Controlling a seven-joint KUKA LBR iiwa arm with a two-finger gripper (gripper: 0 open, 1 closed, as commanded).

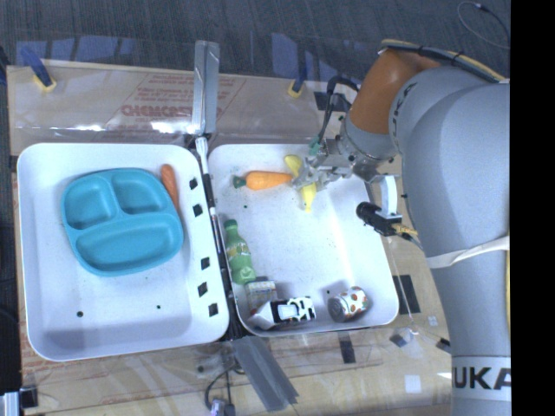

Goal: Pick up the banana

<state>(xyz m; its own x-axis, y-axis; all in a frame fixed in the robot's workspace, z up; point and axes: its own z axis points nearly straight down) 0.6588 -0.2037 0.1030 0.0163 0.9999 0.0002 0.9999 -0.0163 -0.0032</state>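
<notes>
On my screen, far to the left of the hand, I see the left bin. It carries a blue divided plate, and a small orange carrot lies just beside the plate, on its side toward the hand.

Closer to the hand comes the right bin. Along its left wall, well apart from the hand and nearer to the camera than it, a green bottle lies on its side. At the near edge of this bin there is a black and white toy and a small round can, both well apart from the hand.

Just to the left of the hand lies a second, bigger carrot, with its green end pointing away from the hand.

The hand is low in the far part of the right bin, directly over the banana. The banana is yellow; one part shows at the left of the hand and one end comes out below it. The hand seems to touch the banana, but I cannot tell if it is open or closed, because the metal parts cover the place.

To the right, the grey arm with its orange band reaches in over the bench.
</notes>
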